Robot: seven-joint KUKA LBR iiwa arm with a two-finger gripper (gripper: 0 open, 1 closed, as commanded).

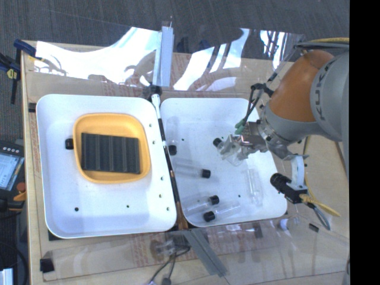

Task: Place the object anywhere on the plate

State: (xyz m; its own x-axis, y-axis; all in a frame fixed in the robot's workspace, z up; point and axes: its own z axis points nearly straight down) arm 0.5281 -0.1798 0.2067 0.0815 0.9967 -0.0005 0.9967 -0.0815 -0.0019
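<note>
Closest, near the front edge of the right bin (270,108): two clear vials, smooth glassy cylinders with stubby black caps, one (209,216) lying almost against the front wall, the other (212,200) just behind it. Farther back, toward the bin's left wall, a third vial (193,171) on its side, cap pointing right. Near the right wall, an uncapped clear tube (253,184), barely visible against the glossy white floor. Above the bin's middle, toward the back, the metallic gripper (233,148), low over something transparent; impossible to tell whether clamped or spread, or holding anything. Beside it, a loose black cap (217,141). Over in the left bin (50,212), well apart from all vials: a yellow plate (89,126), rounded-square, smooth-rimmed, with a dark ribbed rectangular panel (111,152) at its centre.
</note>
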